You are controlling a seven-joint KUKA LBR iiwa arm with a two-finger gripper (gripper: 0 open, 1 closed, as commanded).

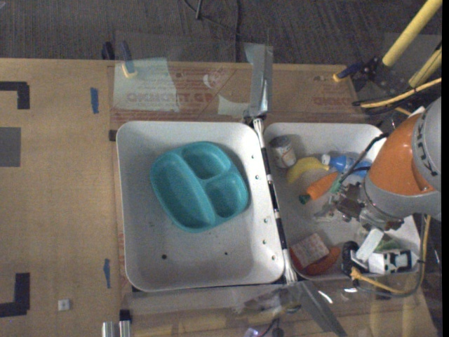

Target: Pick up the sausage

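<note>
Seeing any trouble ahead for this pick? (Mia)

Plenty. The reddish-brown sausage (330,264) lies at the near edge of the right-hand shallow white bin (316,126), partly under a pale pink square slab (311,246). A descent there could catch the slab instead, or push the sausage against the bin wall. (Tom)

And where is the robot's metal hand (342,203)? (Mia)

Over the middle of that bin, just beside the orange carrot-shaped toy (321,186) and near the yellow toy banana (306,168). The sausage sits apart from it, nearer the camera and slightly to the view's left. Closing where it is now would likelier take the carrot. (Tom)

Is it spread or pressed together? (Mia)

I cannot tell; the wrist hides too much. Nothing visibly sits in it. (Tom)
</note>
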